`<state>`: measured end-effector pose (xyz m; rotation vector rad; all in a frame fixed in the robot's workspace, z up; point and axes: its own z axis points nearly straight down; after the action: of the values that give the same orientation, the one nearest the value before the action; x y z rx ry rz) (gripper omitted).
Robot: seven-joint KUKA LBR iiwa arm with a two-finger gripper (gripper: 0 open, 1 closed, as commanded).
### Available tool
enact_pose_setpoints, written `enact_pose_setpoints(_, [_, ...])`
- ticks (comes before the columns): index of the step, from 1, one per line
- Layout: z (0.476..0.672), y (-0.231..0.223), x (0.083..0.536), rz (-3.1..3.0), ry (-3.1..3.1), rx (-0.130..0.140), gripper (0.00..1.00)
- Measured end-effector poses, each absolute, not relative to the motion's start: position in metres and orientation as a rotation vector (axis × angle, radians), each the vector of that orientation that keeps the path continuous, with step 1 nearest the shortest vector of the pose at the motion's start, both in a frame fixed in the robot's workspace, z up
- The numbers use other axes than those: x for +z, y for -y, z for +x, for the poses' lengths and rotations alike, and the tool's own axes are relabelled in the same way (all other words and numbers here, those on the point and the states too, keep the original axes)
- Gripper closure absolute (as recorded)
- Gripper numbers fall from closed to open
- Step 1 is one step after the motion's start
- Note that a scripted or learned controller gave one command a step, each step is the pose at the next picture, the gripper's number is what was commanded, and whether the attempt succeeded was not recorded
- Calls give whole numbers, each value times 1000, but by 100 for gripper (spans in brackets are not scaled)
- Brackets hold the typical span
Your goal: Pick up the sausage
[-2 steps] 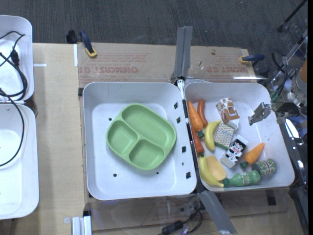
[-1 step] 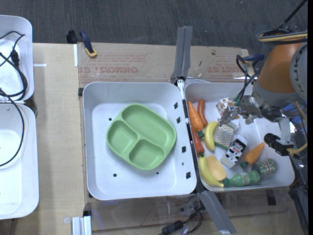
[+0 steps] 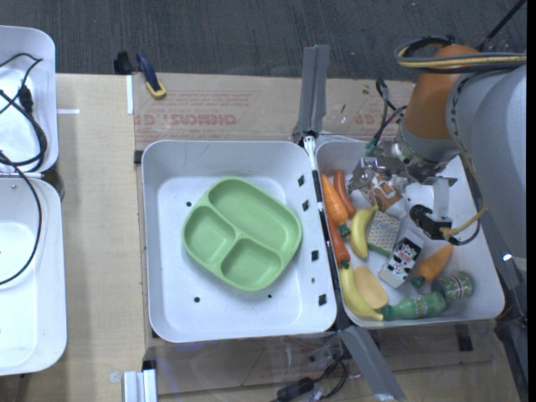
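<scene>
Left bin point(image 3: 159, 224): holds a green divided plate point(image 3: 243, 233); no part in this step.
Right bin point(image 3: 490, 304): crowded; carrot point(image 3: 332, 201) and banana point(image 3: 361, 229) lie just left of the target.
Sausage point(image 3: 386, 194): I take it to be the brown, pale-striped piece in the upper middle of the right bin, touching its neighbours.
Long axis: seems to run upper left to lower right; partly hidden, so uncertain.
Gripper point(image 3: 374, 177): right over the sausage's upper-left end; whether it is open or clenched, I cannot tell.
Doing it well: straddle the short width, centre on the middle; lift straight, clear of the banana.
</scene>
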<state>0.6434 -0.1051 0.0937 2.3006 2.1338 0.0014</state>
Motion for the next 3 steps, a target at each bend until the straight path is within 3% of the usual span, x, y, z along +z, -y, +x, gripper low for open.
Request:
enact_pose_setpoints(1, [659, 96, 93, 2523, -1868, -1, 0])
enact_pose_setpoints(2, [659, 103, 93, 2836, -1347, -2, 0])
enact_pose_setpoints(3, [659, 102, 102, 2831, -1355, -5, 100])
